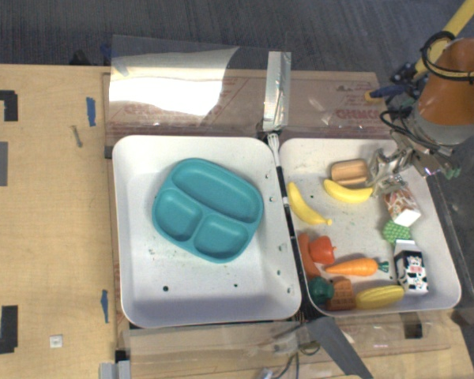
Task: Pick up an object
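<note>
Nothing lifted yet: the metal hand (pixel 391 168), grip state I cannot tell, sits at upper right beside the curved yellow plastic banana (pixel 348 191).

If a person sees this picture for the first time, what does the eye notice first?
First the teal divided plate, alone in the middle of the left bin. Next the bright toy food crowded in the right bin: two bananas near its top, a carrot lower down. The arm's orange band stands out at the upper right.
</note>
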